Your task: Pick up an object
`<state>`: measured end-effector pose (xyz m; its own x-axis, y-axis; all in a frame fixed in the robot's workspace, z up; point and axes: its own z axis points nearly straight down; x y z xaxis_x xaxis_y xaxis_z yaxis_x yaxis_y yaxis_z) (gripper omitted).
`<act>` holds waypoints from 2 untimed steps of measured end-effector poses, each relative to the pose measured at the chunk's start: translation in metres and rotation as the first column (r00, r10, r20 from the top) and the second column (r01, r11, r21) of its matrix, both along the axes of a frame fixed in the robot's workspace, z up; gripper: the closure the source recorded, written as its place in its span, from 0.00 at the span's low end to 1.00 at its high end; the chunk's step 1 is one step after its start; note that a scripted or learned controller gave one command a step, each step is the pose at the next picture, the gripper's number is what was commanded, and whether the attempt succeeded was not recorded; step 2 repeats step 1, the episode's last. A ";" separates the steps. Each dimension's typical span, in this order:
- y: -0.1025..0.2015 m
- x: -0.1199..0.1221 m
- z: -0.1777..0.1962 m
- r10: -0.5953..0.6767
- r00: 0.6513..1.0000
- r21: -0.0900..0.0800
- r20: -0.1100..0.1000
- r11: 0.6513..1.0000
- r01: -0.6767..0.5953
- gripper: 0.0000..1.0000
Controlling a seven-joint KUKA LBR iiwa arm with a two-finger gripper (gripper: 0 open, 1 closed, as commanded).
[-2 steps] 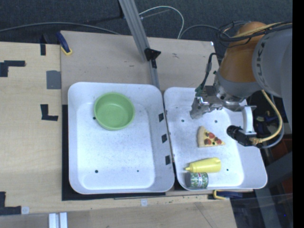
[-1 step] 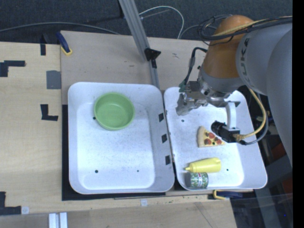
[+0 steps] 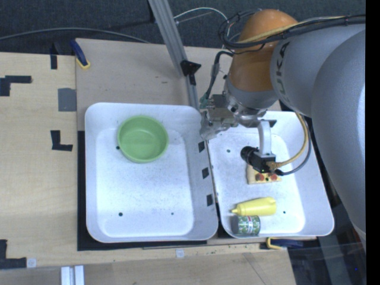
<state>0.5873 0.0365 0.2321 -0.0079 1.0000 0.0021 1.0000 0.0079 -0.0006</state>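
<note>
At the near rim of the right shallow white bin point(image 3: 297, 186) a small dark green-patterned can point(image 3: 245, 225) lies on its side, and a yellow plastic squeeze bottle point(image 3: 255, 206) lies just beyond it, close enough that they seem to touch. Farther back, the two-finger gripper point(image 3: 208, 126) sits over that bin's far left corner, by the divide between the bins, well apart from both objects; whether it is spread or pressed together cannot be told, and nothing is seen in its grasp. In the left shallow white bin point(image 3: 148, 189), a round light green plastic bowl point(image 3: 142, 138) stands upright toward the far side. The grey arm point(image 3: 332, 70) rises at the right.
</note>
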 end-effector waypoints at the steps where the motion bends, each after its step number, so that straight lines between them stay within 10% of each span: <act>1: 0.060 -0.002 -0.003 0.000 1.000 0.000 -0.001 1.000 0.000 1.00; 2: 0.060 -0.002 -0.003 0.000 1.000 0.000 -0.001 1.000 0.000 1.00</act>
